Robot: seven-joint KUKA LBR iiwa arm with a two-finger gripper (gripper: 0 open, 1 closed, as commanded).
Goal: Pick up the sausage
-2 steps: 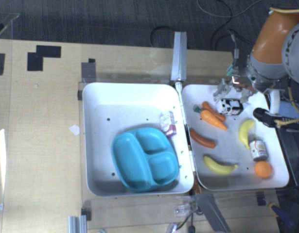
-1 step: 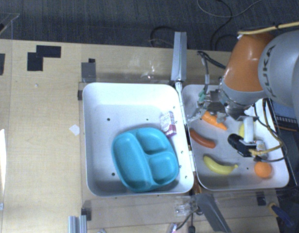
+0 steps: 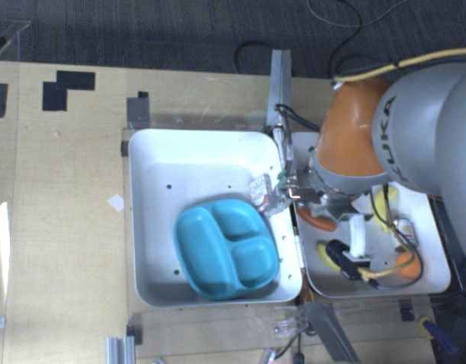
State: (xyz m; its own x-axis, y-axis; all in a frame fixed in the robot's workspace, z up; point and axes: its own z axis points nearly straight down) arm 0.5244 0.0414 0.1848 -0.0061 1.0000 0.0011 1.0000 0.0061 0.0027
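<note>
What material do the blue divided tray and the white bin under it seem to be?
Blue divided tray: probably moulded plastic, matte to satin, given its even colour and soft rounded compartment edges. White bin: smooth, slightly glossy, with rounded corners; plastic or painted metal, I cannot tell which.

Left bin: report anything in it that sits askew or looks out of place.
The blue divided tray lies in the left bin turned at an angle to the walls, pushed toward the near right corner. Nothing looks spilled or broken. The gripper hangs over the bin's right edge, beside the tray's far corner.
</note>
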